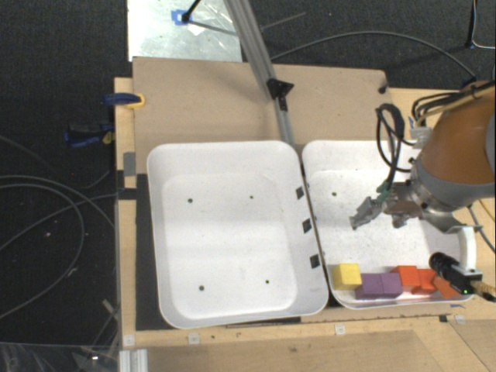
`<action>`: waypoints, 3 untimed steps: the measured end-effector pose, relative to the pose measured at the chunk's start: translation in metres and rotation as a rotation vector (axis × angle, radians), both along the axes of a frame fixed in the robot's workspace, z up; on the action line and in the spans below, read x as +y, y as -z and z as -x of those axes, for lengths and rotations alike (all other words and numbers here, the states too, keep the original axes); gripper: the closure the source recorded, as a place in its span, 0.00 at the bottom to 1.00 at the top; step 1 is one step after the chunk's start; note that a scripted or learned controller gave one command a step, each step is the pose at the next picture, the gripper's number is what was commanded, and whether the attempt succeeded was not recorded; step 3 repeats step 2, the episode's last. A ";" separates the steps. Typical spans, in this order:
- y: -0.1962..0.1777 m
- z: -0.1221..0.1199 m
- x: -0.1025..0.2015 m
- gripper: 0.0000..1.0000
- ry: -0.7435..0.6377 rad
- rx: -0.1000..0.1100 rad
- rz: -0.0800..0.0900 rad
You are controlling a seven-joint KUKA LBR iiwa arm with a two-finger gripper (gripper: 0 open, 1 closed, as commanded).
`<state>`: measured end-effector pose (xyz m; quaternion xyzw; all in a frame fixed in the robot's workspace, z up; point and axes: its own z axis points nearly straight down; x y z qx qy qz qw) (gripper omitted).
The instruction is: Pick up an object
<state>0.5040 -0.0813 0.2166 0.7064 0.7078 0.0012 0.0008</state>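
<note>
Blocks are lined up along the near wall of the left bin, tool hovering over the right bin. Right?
Not quite. The camera view shows the yellow block, purple block and orange blocks along the near wall of the right bin, not the left bin. The tool does hover over the right bin.

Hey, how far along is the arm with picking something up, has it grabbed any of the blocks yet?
Nothing looks picked yet. The yellow block, purple block and orange block all lie along the near edge of the right bin. In hand: the gripper is over the middle of that bin, away from the blocks, with nothing visible between its fingers. Left: reaching a block, closing on it and lifting.
</note>
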 end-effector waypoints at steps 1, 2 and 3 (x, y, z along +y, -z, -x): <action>0.028 0.020 0.050 0.00 -0.008 0.004 -0.002; -0.077 0.017 0.067 0.00 -0.007 -0.009 0.000; -0.077 0.017 0.067 0.00 -0.007 -0.009 0.000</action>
